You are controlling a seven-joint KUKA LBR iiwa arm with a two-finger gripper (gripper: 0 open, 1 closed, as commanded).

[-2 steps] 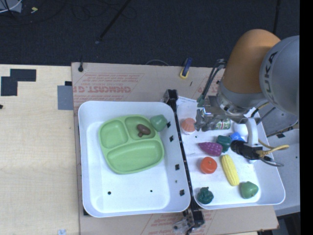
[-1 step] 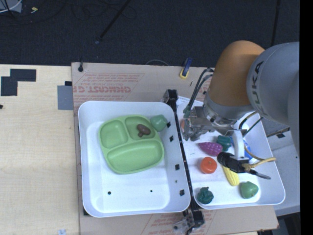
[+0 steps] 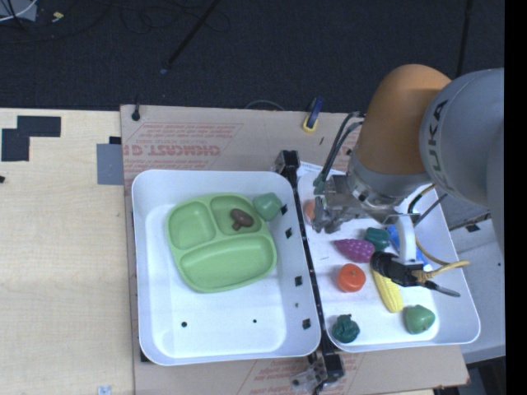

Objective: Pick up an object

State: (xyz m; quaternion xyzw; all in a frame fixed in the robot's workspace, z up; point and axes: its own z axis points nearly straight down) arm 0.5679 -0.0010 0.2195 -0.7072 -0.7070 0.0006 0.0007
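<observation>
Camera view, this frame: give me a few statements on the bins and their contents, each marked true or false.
1. The green divided plate lies in the left bin. True.
2. A small brown item sits in one of the plate's compartments. True.
3. The orange tomato lies in the left bin. False: it is in the right bin.
4. The yellow corn rests on the plate. False: it lies on the right bin's floor.
5. The hand is over the right bin. True.
</observation>
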